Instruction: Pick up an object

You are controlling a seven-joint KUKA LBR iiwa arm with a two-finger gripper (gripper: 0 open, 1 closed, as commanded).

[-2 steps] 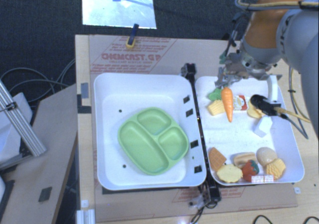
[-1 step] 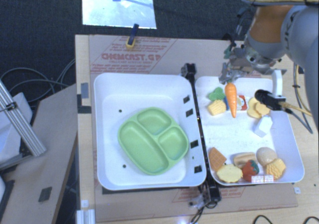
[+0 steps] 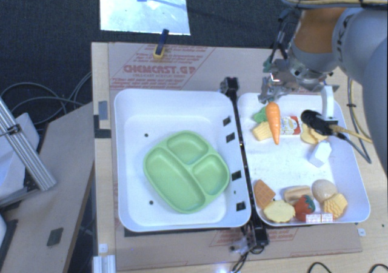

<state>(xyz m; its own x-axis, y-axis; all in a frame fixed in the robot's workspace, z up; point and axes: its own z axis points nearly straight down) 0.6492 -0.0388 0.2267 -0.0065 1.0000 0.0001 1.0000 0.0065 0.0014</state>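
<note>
Over the far end of the right bin (image 3: 357, 190), my pincer (image 3: 271, 91) hangs just beyond the carrot (image 3: 274, 121); I cannot tell its state. That carrot lies just nearward of it, long axis running far-to-near, tip pointing toward me.

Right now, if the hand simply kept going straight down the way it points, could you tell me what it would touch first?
Most likely the toy carrot. The hand hangs at the far end of the right bin, just above the carrot's leafy top. Depth is hard to judge from this slanted view, so it might land on bin floor beside it instead.
</note>
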